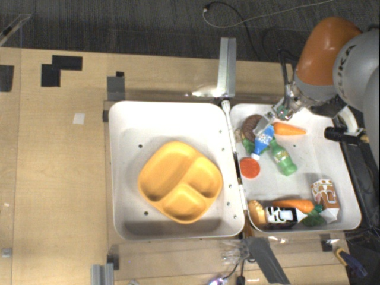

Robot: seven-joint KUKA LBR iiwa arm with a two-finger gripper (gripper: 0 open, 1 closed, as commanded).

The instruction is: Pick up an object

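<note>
My gripper (pixel 282 110) hangs over the back of the right bin (pixel 350 177), just above and left of a small orange carrot (pixel 290 130). Beside the carrot lie a blue and white bottle (pixel 263 140), a brown round object (pixel 252 124), a green bottle (pixel 284 161) and a red disc (pixel 250 168). At the bin's front lie a second carrot (pixel 295 205), a dark bottle with a gold end (pixel 273 215) and a brown and white box (pixel 325 194). Nothing shows in the gripper's grasp.
The left bin (pixel 127 135) holds a yellow divided plate (pixel 181 180). A metal post (pixel 227 70) stands behind the wall between the bins. The arm's orange band (pixel 323 46) and grey body overhang the right bin's back right corner. A cable (pixel 261 13) runs across the dark floor behind.
</note>
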